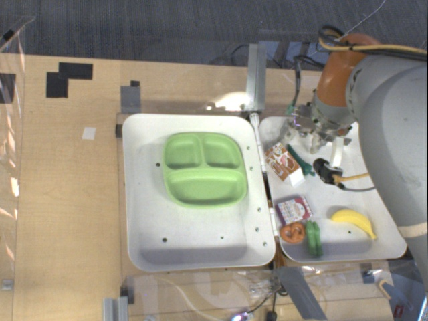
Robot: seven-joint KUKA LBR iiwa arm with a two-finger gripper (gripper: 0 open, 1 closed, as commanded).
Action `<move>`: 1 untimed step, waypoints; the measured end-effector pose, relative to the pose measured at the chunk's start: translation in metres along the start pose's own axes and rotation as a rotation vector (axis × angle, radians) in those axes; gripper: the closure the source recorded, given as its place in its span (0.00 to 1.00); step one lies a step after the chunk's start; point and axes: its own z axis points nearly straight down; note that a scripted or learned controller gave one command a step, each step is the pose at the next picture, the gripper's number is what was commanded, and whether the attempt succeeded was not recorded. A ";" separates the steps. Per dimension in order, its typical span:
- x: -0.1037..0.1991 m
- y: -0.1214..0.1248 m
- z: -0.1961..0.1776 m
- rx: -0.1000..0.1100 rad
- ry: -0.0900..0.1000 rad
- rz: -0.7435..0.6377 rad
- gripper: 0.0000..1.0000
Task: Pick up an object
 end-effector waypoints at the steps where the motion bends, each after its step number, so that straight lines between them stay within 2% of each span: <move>1: -0.042 -0.062 -0.103 0.002 0.003 -0.079 0.00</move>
